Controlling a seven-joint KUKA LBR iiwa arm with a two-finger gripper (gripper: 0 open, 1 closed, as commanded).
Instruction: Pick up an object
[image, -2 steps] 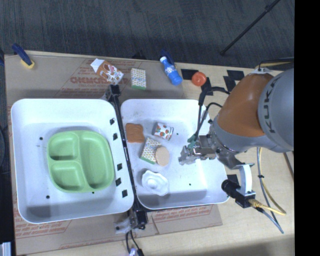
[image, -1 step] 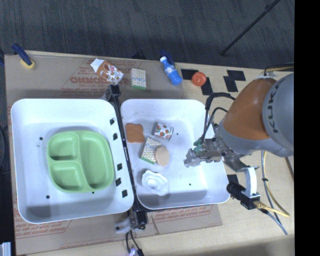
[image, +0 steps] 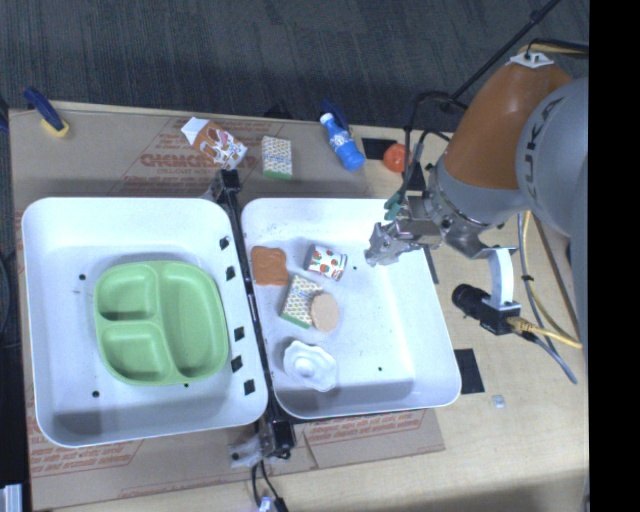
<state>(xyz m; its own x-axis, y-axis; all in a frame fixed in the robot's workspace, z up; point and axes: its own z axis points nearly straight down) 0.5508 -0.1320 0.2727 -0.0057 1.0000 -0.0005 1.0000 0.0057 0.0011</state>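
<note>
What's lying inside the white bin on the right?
The right bin holds a brown slab, a small printed can, a green-patterned packet with a tan disc overlapping it, and a white lump. The packet's part beneath the disc is hidden.

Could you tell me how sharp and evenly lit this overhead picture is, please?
Camera view: light is soft and even across both bins, with faint shadows along the right bin's walls; the green tray and small items look slightly soft, so the can's print is unreadable; the gripper is a bit blurred; the floor at the top is dim.
</note>
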